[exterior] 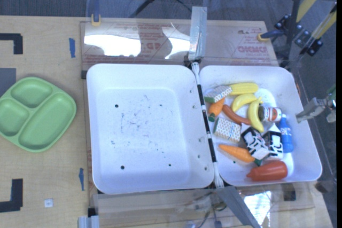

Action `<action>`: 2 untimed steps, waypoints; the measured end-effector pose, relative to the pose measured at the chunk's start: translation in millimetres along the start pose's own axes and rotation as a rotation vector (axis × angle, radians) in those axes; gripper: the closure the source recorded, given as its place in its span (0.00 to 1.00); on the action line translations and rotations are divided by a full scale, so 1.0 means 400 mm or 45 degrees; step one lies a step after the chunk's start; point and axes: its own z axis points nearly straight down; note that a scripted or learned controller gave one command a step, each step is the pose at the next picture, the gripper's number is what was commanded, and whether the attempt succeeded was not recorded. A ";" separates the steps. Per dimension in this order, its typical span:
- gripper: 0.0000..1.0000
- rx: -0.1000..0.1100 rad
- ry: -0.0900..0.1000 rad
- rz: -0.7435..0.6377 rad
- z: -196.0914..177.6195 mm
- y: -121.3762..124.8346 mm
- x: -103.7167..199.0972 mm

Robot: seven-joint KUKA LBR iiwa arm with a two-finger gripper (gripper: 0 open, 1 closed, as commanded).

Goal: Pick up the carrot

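Closest to the lens, at the right bin's (312, 155) front edge, lies a red pepper (267, 170), and just behind it the carrot (236, 152) rests on its side, tip toward the divider between the bins. It touches black-and-white blocks (262, 142) on its right — a crowded spot, so a grasp from above would likely need to come in on the carrot's free left end. Behind it sit a waffle-patterned cracker (226, 128), a blue bottle (286, 133), a small can (269, 114) and yellow bananas (247, 94), all heaped loosely. Left bin (139, 125): only scuffs and holes on its floor. A green divided plate (35, 113) sits well apart on the bench. At the far right, the gripper (319, 108) hangs just outside the bin's rim — whether clenched or released I cannot tell.
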 end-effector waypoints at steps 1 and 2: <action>0.00 0.000 0.001 -0.096 0.289 0.003 -0.039; 0.00 -0.008 -0.001 -0.223 0.492 0.264 0.188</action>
